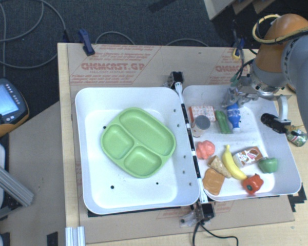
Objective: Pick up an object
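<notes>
- Gripper (pixel 237 102): reaches in from the right over the back of the right bin (pixel 290 158); it sits directly over a blue object (pixel 234 117), but whether its tips are spread, pressed together, or pinching that object cannot be told
- Arm (pixel 285 45): grey, with the orange band above the wrist at the upper right
- Blue object: upright-looking, just beside a green cylinder (pixel 224 122) on its left
- Right bin, rear: a pink-and-white packet (pixel 202 111) and a grey round lid (pixel 201 122) near the dividing edge
- Right bin, front: a pink lump (pixel 206 148), a banana (pixel 233 163), a small red-and-white box (pixel 248 156), a green pepper (pixel 268 164), a red pepper (pixel 253 184) and an orange-brown slice (pixel 213 181), lying close together
- Left bin (pixel 87 137): holds a green three-compartment tray (pixel 138 142)
- Bench (pixel 118 65): brown board with red lettering, a blue clamp (pixel 85 41) at its rear left corner
- Surroundings: dark floor with looped cables (pixel 20 19), and a handheld screen device (pixel 5 104) at the left edge
</notes>
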`<state>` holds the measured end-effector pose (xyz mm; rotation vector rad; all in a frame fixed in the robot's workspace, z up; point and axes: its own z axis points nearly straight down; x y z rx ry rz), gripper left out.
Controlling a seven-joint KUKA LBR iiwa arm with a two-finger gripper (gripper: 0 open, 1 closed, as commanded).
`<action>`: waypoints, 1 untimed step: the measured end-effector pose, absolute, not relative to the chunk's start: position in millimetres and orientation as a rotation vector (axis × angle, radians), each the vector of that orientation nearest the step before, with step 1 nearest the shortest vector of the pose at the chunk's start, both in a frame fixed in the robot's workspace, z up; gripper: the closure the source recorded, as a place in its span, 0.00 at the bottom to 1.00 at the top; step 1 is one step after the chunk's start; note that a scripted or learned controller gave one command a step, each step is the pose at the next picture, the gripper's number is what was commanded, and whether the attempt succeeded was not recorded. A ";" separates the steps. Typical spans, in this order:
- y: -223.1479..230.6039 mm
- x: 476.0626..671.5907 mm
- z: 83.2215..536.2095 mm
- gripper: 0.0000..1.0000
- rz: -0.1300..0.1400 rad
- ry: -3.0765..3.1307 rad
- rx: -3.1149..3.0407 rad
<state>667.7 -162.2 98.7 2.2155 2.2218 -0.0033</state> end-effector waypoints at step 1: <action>-68.5 618.7 189.3 1.00 0.002 2.230 2.216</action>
